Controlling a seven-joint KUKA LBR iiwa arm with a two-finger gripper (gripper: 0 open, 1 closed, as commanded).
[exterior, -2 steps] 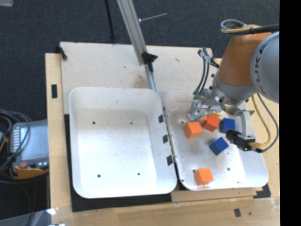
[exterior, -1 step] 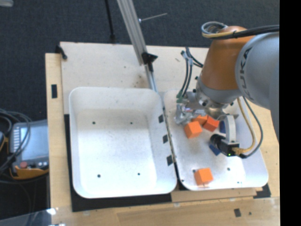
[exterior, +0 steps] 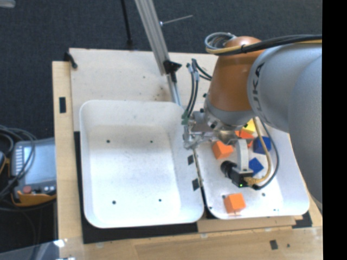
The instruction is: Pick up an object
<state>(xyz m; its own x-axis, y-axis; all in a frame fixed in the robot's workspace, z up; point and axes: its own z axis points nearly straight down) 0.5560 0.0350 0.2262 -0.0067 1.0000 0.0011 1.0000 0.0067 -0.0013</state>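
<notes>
My gripper [exterior: 196, 135] hangs under the orange wrist band, over the left edge of the right bin [exterior: 287, 199]. An orange block [exterior: 222, 149] lies just to its right, apart from it as far as I can see. An orange cube [exterior: 235, 202] sits near the bin's front edge. Blue blocks [exterior: 256, 167] and a yellow piece [exterior: 249, 127] lie further right, partly hidden by the arm. A small orange piece [exterior: 245, 135] peeks out below the wrist.
The left bin [exterior: 92, 145] stands beside the right one, sharing a narrow divide [exterior: 196, 177]. A slanted metal rail [exterior: 154, 28] rises behind the bins. The big grey arm covers the right bin's back half.
</notes>
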